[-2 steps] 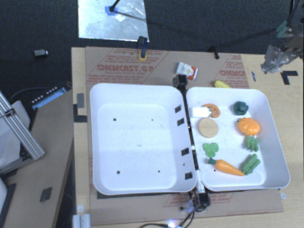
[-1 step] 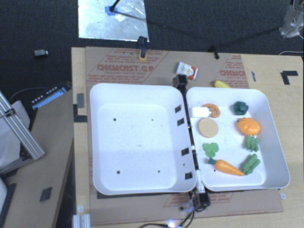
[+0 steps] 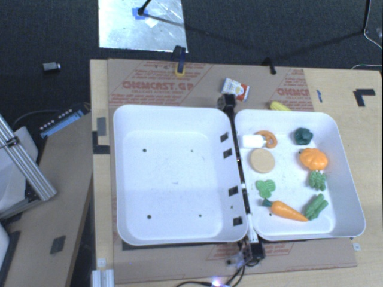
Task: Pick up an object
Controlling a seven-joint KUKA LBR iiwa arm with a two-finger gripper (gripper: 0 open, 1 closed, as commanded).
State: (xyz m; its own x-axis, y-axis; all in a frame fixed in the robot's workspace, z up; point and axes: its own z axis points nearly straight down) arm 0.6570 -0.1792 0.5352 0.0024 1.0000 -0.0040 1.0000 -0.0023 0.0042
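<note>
Since any object will do for this pick, I read the bench point(image 3: 102, 88) from the left and look for the easiest target. The left bin point(image 3: 119, 160) gives me nothing to aim at; every candidate lies in the right bin point(image 3: 347, 178).

Taking that bin as a clock face, a white block point(image 3: 252, 140) sits at ten o'clock touching an orange ring point(image 3: 270, 139). A tan disc point(image 3: 262, 160) lies just below them at nine. A small green floret point(image 3: 265, 188) is at eight, with the carrot point(image 3: 286, 210) lying tilted at about seven, its thick end close to the floret. Further right, a dark green piece point(image 3: 303, 136) rests at one o'clock, an orange pumpkin-like piece point(image 3: 313, 158) at three, a broccoli point(image 3: 317, 180) just under it, nearly touching, and green pods point(image 3: 315, 206) at five.

I cannot tell from this view whether the end effector is open or closed, so I would confirm it is open before descending.

My judgement: the dark green piece is the best choice, since it stands apart from its neighbours. I would come straight down over its middle and close gently. The disc looks too flat, and the white block risks dragging the ring along.
</note>
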